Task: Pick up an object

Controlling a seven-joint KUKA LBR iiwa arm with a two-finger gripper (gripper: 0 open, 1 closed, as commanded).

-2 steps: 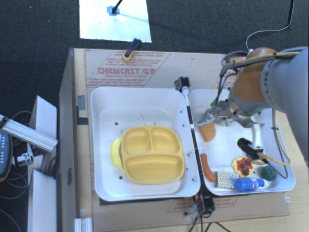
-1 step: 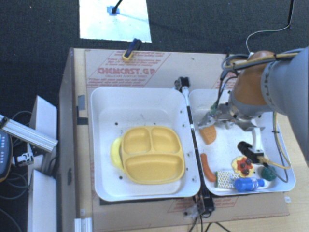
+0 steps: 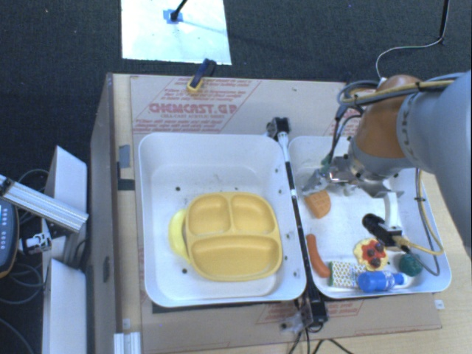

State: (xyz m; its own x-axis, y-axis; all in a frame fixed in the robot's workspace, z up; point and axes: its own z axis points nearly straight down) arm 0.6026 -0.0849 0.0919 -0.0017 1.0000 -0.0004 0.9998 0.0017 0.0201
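Tool (image 3: 318, 184) above orange piece (image 3: 318, 203), beside bin divider (image 3: 293, 190)

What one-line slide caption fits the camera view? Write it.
KUKA arm's gripper lowered over an orange wedge in the right bin; a yellow divided tray sits in the left bin.

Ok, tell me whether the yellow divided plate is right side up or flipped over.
Right side up: the yellow divided plate lies flat in the left bin, its three compartments facing up.

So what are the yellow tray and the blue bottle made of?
The yellow tray looks like moulded plastic: one even colour, rounded compartments, a soft matte sheen. The blue bottle seems plastic too, glossy with a white cap, though it is too small to be sure.
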